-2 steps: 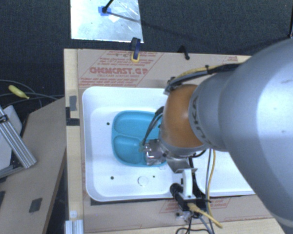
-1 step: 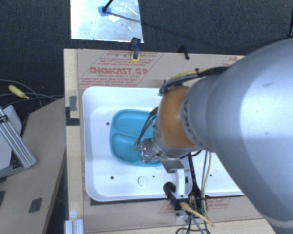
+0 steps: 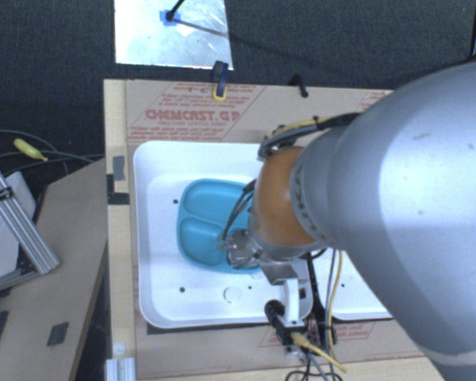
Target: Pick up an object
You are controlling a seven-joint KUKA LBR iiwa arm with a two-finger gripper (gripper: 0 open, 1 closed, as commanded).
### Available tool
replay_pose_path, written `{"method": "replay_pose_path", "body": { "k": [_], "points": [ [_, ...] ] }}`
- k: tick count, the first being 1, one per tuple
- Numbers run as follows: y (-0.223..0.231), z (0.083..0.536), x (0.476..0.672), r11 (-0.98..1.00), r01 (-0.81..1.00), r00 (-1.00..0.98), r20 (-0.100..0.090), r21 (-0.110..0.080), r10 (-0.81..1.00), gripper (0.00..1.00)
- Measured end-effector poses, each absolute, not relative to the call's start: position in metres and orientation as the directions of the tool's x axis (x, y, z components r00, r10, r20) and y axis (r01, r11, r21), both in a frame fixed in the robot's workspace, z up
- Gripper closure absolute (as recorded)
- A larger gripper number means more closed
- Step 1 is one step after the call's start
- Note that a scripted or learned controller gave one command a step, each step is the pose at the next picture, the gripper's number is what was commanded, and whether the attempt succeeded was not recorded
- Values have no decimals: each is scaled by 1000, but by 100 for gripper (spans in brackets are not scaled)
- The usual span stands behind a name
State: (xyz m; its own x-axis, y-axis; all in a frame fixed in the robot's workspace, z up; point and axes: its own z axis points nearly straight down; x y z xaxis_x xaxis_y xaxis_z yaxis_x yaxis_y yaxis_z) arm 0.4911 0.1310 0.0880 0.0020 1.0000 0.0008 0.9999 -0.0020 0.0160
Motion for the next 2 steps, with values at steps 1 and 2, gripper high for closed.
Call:
{"method": "replay_pose_path", "body": {
  "k": [1, 2],
  "points": [
    [182, 86, 609, 6, 998, -7, -13, -65, 1000, 100],
    [150, 413, 551, 4, 1000, -4, 6, 19, 1000, 100]
  ]
}}
